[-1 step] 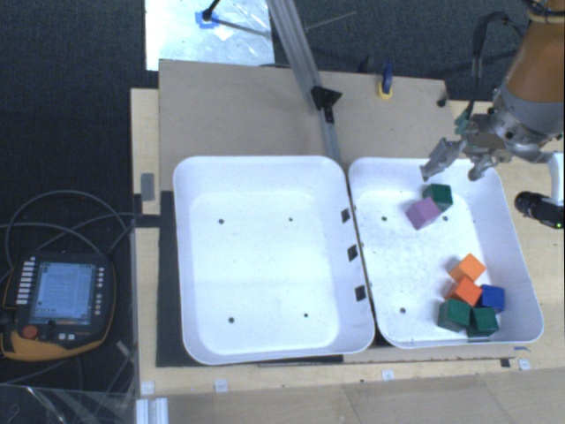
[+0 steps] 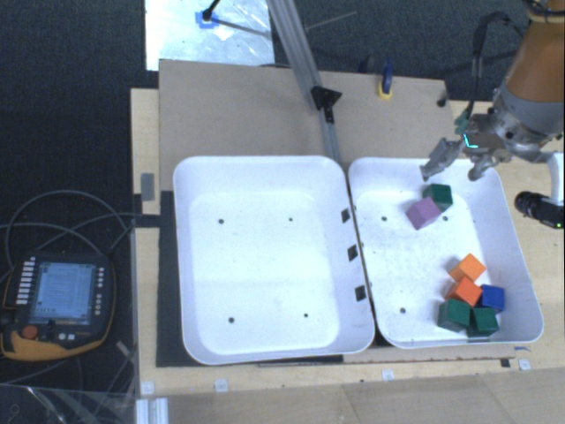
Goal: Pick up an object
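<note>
No writing is readable; the pendant (image 2: 57, 303) screen is blurred. The pincer (image 2: 460, 162) hangs spread wide and empty above the green cube (image 2: 438, 194) touching a purple cube (image 2: 423, 212) in the right bin (image 2: 388, 325).

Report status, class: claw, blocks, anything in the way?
Claw open, holding nothing, above green block. Purple block touching it. Other blocks clustered at right bin near corner.

You see a tan surface (image 2: 265, 104) on dark carpet (image 2: 62, 78); a teach pendant (image 2: 57, 303) lies at left.
</note>
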Available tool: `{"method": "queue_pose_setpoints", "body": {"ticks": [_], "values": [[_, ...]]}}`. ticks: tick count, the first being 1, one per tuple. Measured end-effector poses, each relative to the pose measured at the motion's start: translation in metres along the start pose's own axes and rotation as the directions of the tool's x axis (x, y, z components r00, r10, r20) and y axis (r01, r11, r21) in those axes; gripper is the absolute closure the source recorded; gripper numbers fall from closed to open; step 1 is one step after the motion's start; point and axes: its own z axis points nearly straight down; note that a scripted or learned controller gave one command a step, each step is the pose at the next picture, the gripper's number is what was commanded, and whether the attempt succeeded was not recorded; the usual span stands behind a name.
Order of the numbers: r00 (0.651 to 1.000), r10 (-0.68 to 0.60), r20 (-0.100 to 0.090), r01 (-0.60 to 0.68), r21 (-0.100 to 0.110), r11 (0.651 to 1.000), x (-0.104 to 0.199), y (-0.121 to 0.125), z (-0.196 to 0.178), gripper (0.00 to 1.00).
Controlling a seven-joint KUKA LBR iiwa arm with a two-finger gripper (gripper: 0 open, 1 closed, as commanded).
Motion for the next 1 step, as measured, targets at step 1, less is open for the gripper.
{"method": "queue_pose_setpoints", "body": {"ticks": [1], "values": [[1.0,0.003,0.0,-0.003,0.006,1.0,0.0017,0.0007,0.0626,0.0]]}}
